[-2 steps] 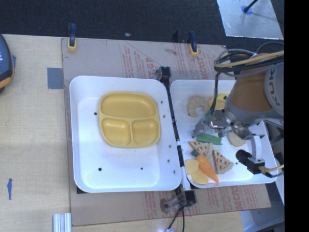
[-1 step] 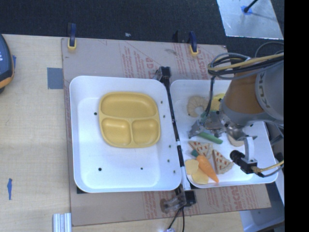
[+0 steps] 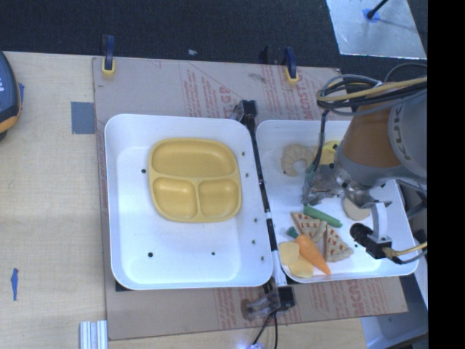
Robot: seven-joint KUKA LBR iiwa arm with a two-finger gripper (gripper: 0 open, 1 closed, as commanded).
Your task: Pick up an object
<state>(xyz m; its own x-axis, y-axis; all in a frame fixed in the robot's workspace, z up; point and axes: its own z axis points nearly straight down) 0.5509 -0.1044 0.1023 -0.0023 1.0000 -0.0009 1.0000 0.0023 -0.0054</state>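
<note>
The arm reaches in from the right over the right bin (image 3: 270,145), and my gripper (image 3: 318,190) hangs low in its middle. Just below it lies a green bean (image 3: 322,216) on top of a brown sandwich wedge (image 3: 308,226). A second wedge (image 3: 336,245), an orange carrot (image 3: 313,255) and a pale yellow slice (image 3: 291,254) lie near the front edge. A tan curled pastry (image 3: 296,158) sits to the gripper's upper left. A yellow piece (image 3: 331,150) and a tan round piece (image 3: 355,210) peek out beside the arm.
The left bin (image 3: 127,217) holds a yellow divided plate (image 3: 195,178) in its upper half. Clamps and a black bracket (image 3: 247,110) sit along the back edge between the bins. Cables (image 3: 363,88) loop over the arm. A dark device (image 3: 6,93) lies at the far left.
</note>
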